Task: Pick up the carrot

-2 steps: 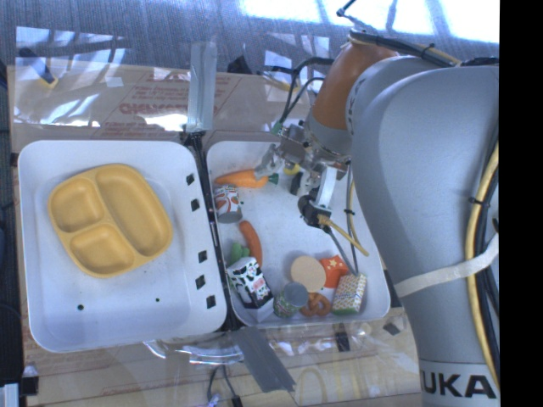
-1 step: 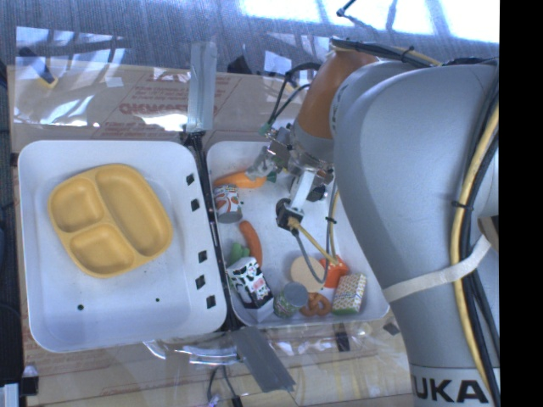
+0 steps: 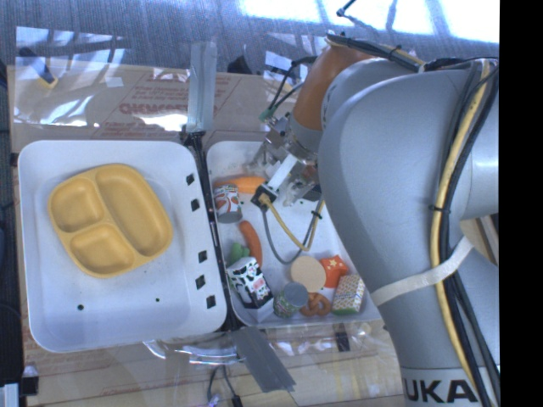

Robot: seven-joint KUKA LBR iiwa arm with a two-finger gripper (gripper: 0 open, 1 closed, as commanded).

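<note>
Orange carrot — long axis far-to-near — in right bin

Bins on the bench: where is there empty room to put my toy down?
The left bin has a wide bare patch between the yellow divided plate and its near wall. The right bin is crowded: the carrot, a cow-print cup and small toys fill its near end.

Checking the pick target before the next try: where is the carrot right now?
In the camera view, the carrot lies in the right bin, close to its left wall, between the small can above it and the cow-patterned carton below it.
</note>
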